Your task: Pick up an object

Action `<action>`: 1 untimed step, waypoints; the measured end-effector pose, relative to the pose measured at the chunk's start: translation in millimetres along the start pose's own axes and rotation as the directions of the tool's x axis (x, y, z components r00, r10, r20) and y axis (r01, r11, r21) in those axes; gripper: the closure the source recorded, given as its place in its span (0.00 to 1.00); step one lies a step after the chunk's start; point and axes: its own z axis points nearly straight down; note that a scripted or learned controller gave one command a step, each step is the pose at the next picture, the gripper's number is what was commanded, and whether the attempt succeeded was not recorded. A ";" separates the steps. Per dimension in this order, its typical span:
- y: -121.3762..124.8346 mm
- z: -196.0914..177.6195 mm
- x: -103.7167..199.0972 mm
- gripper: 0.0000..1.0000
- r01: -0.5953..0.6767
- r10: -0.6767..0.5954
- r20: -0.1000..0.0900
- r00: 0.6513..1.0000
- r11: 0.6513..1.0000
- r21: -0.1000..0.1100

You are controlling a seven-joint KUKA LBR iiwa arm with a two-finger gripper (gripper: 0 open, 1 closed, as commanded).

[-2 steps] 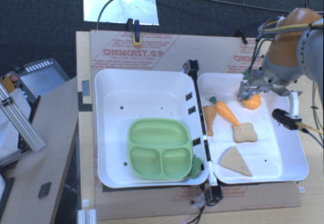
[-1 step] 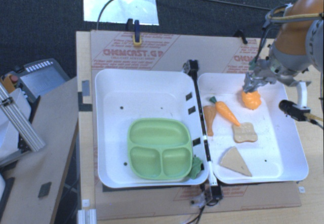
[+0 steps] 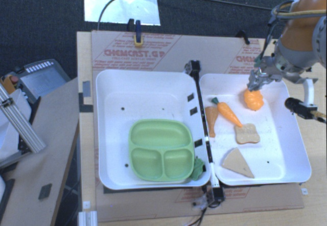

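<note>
Two shallow white bins sit side by side on the tabletop (image 3: 153, 46): the left bin (image 3: 110, 117) and the right bin (image 3: 286, 148). The left bin holds one green divided plate (image 3: 161, 149) with three compartments, toward its 6 o'clock side, and one small green leafy piece (image 3: 199, 168) at the plate's 4 o'clock, touching its rim. The right bin holds five pieces: one round orange fruit (image 3: 254, 100), one carrot (image 3: 228, 113) with a green top, one tan strip (image 3: 210, 120) along the bin's left wall, one toast-shaped slice (image 3: 248, 134), and one tan wedge (image 3: 237, 162). The green leafy piece is partly tucked under the divider between the bins, so its full shape is hard to make out. The arm is cut off at the right edge of the view. The hand (image 3: 255, 83) hangs over the right bin's upper part, its tip at the 12 o'clock side of the orange fruit and seemingly touching its top. The finger ends are small and blurred against the fruit; cannot tell whether they are apart, together, or closed on the fruit. The carrot lies at the fruit's 8 o'clock, near but apart from it.
</note>
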 end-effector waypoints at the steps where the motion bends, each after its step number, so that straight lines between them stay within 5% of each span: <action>1: 6.3 4.8 55.2 1.00 0.002 -0.002 0.000 1.000 1.000 0.000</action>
